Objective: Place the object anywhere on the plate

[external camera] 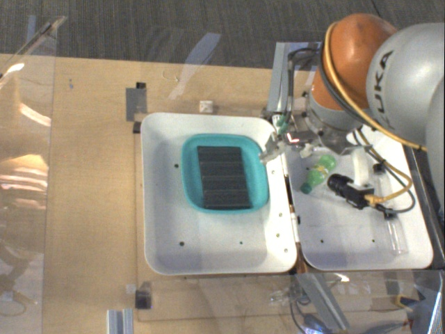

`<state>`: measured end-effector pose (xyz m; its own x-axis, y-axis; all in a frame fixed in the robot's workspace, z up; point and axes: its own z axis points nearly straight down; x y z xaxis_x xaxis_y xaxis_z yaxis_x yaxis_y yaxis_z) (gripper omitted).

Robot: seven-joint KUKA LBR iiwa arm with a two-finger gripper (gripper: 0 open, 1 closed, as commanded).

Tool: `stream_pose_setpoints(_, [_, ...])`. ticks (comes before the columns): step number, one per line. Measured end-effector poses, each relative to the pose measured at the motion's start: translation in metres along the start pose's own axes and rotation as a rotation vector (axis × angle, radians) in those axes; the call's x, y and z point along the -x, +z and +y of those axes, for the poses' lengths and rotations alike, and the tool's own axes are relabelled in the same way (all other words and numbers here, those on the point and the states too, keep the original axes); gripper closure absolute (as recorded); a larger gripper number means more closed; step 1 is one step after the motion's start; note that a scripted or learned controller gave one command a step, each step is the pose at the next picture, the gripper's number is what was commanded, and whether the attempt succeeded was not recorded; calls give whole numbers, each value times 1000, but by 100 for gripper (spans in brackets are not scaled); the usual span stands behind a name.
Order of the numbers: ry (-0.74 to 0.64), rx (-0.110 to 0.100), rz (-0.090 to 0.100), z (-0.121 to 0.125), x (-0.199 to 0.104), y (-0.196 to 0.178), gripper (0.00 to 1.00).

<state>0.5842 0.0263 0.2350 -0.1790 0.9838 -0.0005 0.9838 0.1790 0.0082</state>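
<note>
Camera view, green object partly hidden under arm

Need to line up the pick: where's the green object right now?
The green object lies in the upper-left part of the right bin, just below the gripper, across the divide from the teal plate.

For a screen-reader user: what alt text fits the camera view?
A dark ridged slab lies on a teal plate in the left white bin. The gripper hangs by the wall between the bins; a green object lies in the right bin.
</note>
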Motion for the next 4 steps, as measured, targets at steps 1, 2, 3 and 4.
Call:
stream_pose_setpoints(1, [60,-4,-1,20,76,39,0])
stream_pose_setpoints(2, [53,-1,-1,9,68,-5,0])
stream_pose_setpoints(3, [102,-1,-2,-39,77,-52,0])
stream_pose_setpoints(4, [94,-5,0,-71,121,94,0])
